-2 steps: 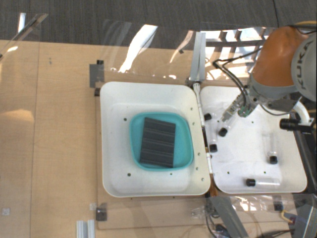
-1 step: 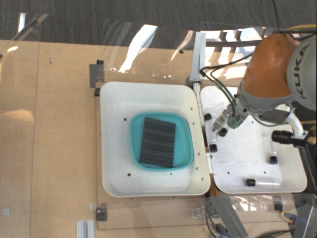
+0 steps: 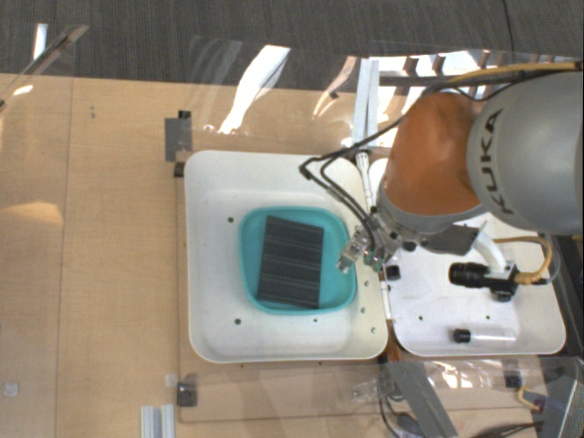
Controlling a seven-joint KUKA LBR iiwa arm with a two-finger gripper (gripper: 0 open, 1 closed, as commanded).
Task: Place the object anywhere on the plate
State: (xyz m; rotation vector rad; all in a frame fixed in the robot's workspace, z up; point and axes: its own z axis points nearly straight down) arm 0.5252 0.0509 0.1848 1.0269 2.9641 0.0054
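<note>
A dark grey ribbed rectangular block (image 3: 291, 261) lies flat on the teal plate (image 3: 251, 245), which sits in the left white bin (image 3: 210, 318). The block covers most of the plate's middle and nothing touches it. My gripper (image 3: 361, 252) hangs just past the plate's right rim, over the wall between the two bins, apart from the block. The arm's grey body and orange band (image 3: 438, 153) hide the back of the right bin.
The right white bin (image 3: 538, 331) holds a small black-tipped pale stick (image 3: 463, 336) near its front edge. A bare strip of the left bin's floor rings the plate. Wooden bench top lies to the left.
</note>
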